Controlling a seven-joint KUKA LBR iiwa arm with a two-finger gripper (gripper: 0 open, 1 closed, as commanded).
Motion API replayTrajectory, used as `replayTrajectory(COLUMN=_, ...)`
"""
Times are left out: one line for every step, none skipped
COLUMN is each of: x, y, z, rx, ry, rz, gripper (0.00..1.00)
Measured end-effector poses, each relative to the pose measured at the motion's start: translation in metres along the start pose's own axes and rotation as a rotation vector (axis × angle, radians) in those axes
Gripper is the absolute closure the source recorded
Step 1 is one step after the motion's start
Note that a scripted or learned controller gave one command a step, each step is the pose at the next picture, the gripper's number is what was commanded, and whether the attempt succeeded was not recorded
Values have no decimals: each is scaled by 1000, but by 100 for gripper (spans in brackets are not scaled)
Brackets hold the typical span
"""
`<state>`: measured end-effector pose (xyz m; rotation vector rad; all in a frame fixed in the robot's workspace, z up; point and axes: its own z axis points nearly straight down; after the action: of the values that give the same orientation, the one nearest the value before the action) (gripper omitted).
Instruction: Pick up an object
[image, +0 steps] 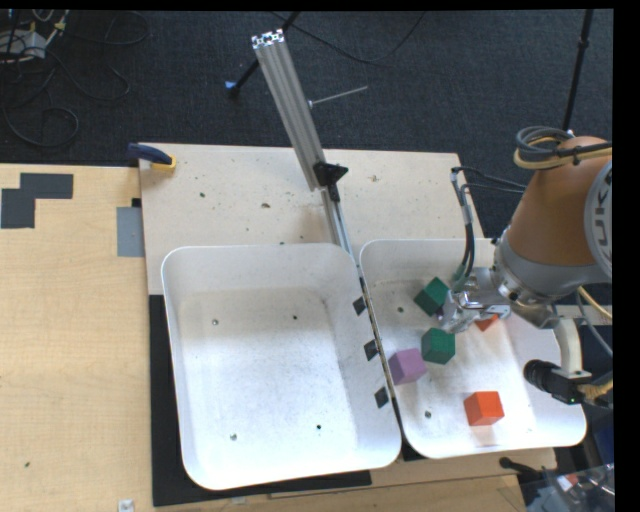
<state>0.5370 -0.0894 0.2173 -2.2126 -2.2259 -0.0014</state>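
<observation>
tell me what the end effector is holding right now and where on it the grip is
It cannot be told. The end effector sits low in the right bin among the two green blocks, but no block shows between its fingers.

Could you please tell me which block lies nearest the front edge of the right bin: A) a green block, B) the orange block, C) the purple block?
B: the orange block sits lowest in the right bin, below the purple block and both green blocks.
</observation>
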Motion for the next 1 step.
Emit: replayTrajectory(x=49, y=5, z=9, rx=3, ry=0, rz=2, gripper=100)
